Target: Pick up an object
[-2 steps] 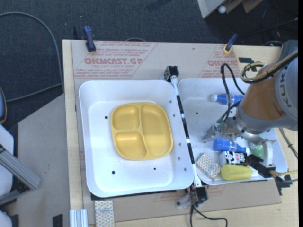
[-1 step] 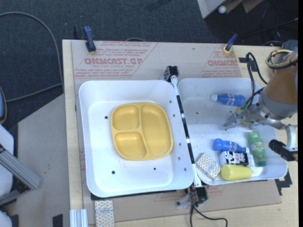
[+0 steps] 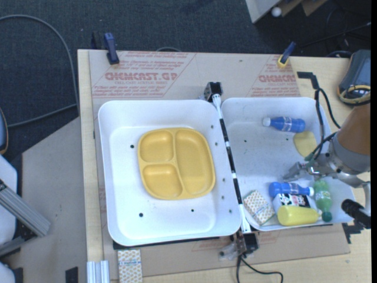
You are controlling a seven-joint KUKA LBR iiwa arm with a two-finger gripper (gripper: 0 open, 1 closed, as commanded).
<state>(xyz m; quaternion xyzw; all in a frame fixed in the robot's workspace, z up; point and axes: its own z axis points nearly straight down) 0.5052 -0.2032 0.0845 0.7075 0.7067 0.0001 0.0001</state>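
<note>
The right bin (image 3: 253, 114) holds several small objects. A blue bottle (image 3: 285, 123) lies near its far side, with a pale yellow piece (image 3: 304, 141) just below it. Along the near side lie a blue bottle with a white cap (image 3: 288, 188), a black-and-white pack (image 3: 293, 201), a green bottle (image 3: 323, 196), a yellow bottle (image 3: 297, 216) and a small patterned box (image 3: 258, 206). My gripper (image 3: 299, 171) hangs over the bin's right part, just above the capped blue bottle. It is open, with nothing between its fingers.
A yellow divided plate (image 3: 175, 163) lies in the left bin (image 3: 118, 122). The arm's orange band (image 3: 359, 134) comes in over the right bin's right wall. Clamps and cables sit on the cardboard-covered bench (image 3: 141, 75) behind the bins.
</note>
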